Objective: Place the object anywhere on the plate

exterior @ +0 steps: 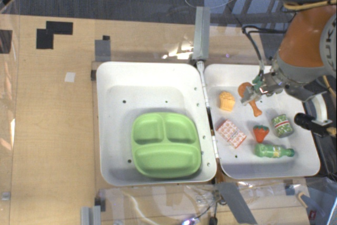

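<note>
A: Entry. The plate, green and three-sectioned, is seen in the left bin, toward its near edge. Nothing is seen lying on it, so the placing is judged not yet done.

B: And the gripper?

A: It is seen over the far part of the right bin, at the drumstick. The drumstick's orange-brown head lies right at the fingertips, its bone end pointing toward the near edge. Whether it is pinched cannot be told: the fingers are small and cluttered against the wrist, so their spread is left unrecorded.

B: So the drumstick is taken as the object?

A: As a judgement, yes, because the gripper is placed on it and on nothing else. Whether it is lifted or resting on the bin floor cannot be decided.

B: The other items?

A: Left where they lie, apart from one another: a yellow block just left of the drumstick, a pink checked packet nearer, a strawberry, a green can, and a green bottle on its side near the front wall. None touches the drumstick.

B: What does the next move call for?

A: A firm hold must be confirmed, then a carry left over the divider between the bins. The plate's wide sections make any release point acceptable.
</note>
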`<state>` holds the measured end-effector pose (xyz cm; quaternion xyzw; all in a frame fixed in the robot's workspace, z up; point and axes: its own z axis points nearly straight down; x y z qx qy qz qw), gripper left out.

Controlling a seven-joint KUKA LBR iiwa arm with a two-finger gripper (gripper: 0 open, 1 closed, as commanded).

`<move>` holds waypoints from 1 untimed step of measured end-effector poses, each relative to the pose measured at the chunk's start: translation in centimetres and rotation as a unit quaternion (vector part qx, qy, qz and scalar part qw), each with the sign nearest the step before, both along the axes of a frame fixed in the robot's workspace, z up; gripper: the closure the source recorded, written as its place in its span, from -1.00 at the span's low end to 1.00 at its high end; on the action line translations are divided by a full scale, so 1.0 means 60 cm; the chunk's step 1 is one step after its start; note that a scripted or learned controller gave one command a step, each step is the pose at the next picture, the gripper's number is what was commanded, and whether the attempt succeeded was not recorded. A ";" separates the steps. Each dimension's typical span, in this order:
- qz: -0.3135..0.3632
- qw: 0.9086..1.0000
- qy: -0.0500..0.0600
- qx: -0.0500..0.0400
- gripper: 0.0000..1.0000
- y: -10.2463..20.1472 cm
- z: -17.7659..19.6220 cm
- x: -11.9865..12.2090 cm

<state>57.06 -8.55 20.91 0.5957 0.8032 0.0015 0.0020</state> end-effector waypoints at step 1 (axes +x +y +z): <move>0.129 0.992 0.001 0.000 1.00 0.116 -0.035 -0.023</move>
